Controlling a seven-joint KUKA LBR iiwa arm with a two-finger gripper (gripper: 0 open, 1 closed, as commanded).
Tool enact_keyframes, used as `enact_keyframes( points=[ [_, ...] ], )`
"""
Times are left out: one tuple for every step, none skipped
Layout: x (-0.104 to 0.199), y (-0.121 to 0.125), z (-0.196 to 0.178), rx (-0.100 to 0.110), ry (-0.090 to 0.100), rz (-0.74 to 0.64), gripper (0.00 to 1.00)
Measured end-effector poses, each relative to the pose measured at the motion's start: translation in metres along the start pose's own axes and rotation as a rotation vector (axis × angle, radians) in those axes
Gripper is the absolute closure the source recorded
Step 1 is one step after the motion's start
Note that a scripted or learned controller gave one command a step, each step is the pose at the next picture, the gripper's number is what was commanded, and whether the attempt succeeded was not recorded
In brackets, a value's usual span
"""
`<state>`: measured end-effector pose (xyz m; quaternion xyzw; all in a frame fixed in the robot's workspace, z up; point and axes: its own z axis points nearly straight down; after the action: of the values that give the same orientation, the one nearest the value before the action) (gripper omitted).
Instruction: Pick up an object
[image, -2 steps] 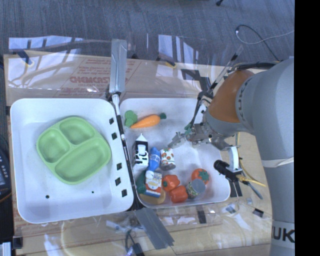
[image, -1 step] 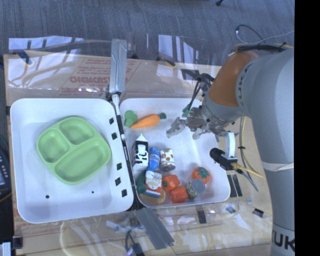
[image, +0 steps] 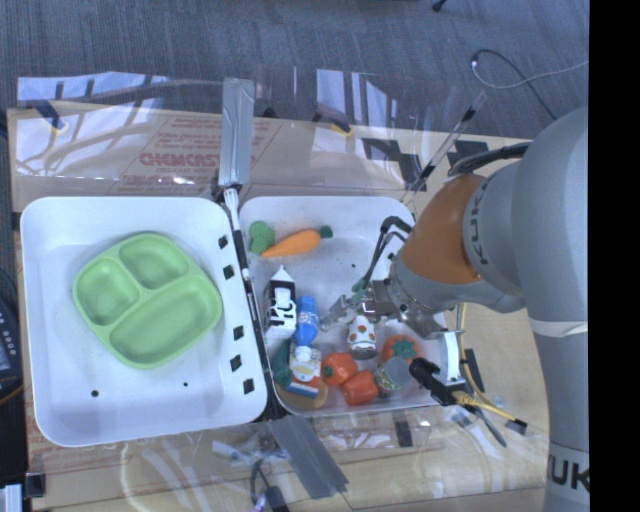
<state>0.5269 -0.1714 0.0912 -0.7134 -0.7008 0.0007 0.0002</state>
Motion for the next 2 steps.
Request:
enact_keyframes(
  points=[
    [0.0188,-0.0119,0.0003,0.003,0.001,0.219,0.0],
    [0.0187,-0.0121,-0.0089,0.005,0.002,0.217,1.0]
  ],
)
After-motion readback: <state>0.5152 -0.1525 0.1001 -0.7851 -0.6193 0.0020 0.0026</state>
